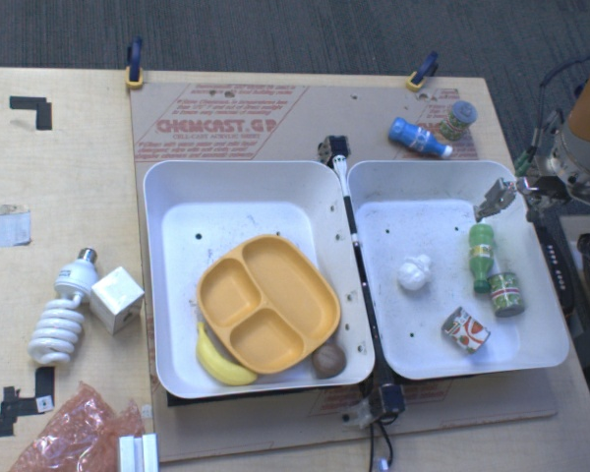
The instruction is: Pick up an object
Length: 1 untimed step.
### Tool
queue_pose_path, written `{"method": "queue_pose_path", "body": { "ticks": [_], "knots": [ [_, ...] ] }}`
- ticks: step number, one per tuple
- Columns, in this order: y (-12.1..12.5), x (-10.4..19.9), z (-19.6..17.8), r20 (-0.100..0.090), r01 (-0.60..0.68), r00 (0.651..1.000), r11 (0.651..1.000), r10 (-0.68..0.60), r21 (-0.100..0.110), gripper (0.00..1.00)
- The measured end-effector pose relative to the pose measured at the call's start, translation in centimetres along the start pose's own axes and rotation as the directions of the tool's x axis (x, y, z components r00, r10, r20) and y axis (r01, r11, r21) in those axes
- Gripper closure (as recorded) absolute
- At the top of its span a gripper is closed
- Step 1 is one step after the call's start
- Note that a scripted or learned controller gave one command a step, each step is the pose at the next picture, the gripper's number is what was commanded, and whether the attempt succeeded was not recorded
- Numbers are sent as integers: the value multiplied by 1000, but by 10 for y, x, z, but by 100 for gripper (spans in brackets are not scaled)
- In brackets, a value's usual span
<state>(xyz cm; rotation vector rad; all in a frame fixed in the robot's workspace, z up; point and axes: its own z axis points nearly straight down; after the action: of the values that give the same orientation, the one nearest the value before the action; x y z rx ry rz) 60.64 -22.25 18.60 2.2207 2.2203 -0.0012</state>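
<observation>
Your gripper [495, 201] hung over the right bin's [393, 190] far right corner, just above the green bottle [481, 257]; I couldn't tell how its jaws stood. You were likely still approaching, and the next move called for dropping squarely onto the bottle. The bench [69, 185] lay cluttered.

Brown board [226, 116] behind bins: red print "CHEMCAST GP"; smaller lines illegible.

Bench [69, 195]: two white bins [167, 264], bulb [61, 308], blue bottle [418, 138].
</observation>
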Motion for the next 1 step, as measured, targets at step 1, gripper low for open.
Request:
{"method": "queue_pose_path", "body": {
  "ticks": [1],
  "knots": [
    [-56, 5, 94, -10, 3, 1000, 1000, -3, 5, 0]
  ]
}}
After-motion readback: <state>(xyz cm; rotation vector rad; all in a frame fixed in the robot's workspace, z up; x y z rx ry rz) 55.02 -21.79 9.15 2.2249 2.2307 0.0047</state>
